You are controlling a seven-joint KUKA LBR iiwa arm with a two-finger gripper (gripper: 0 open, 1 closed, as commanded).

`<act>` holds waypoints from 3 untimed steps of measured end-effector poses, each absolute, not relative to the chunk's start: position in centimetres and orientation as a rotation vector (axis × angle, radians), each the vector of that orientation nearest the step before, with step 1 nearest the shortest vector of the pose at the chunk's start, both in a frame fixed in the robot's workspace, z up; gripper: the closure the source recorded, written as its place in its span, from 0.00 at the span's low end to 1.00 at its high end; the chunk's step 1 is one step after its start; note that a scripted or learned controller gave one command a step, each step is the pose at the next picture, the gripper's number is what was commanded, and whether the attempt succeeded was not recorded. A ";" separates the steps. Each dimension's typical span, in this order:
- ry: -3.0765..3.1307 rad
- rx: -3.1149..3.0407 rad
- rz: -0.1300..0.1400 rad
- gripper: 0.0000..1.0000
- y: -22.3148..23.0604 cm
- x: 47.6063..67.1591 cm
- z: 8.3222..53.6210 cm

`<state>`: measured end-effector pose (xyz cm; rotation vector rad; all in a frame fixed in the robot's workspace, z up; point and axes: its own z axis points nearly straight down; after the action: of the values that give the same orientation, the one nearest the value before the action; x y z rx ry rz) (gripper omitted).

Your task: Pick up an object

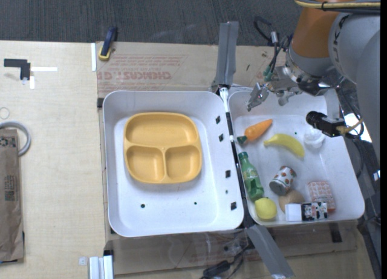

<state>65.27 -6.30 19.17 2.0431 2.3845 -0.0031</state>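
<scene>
Claw (pixel 261 97) hangs above the far left corner of the right bin (pixel 352 178), at the end of the grey arm (pixel 357 36) with its orange band, which comes in from the right; its two thin metal fingers point down and to the left and stand slightly apart, with nothing between them. Just below and in front of it, an orange carrot (pixel 259 129) lies tilted on the bin floor, apart from the fingertips. To the right of the carrot lies a yellow banana (pixel 286 144), curved, and further right a small clear cup (pixel 314 138) sits near a black part of the arm. Along the left wall of this bin a green bottle (pixel 250 175) lies lengthwise, its cap toward the carrot, and a yellow lemon (pixel 265 209) sits just at its near end. Near the middle a small printed can (pixel 282 181) lies tilted, with a tan rounded thing just beside it that is too unclear to name. In the near right corner rest a pinkish packet (pixel 320 190) and a small white box with dark print (pixel 308 211). The left bin (pixel 115 169) holds a yellow divided plate (pixel 162 147) with three compartments, lying flat near its centre. Both bins sit side by side on the desk (pixel 48 169), over a sheet of printed cardboard (pixel 157 69).
</scene>
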 end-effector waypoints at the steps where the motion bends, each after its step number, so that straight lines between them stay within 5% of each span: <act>1: 2.312 2.126 -0.002 0.00 0.7 63.4 25.3; 2: 2.555 1.831 -0.006 0.00 -6.0 64.2 19.1; 3: 2.577 1.797 -0.003 0.00 -11.4 61.4 11.9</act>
<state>61.39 -11.42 11.94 1.7971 2.5771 -0.0033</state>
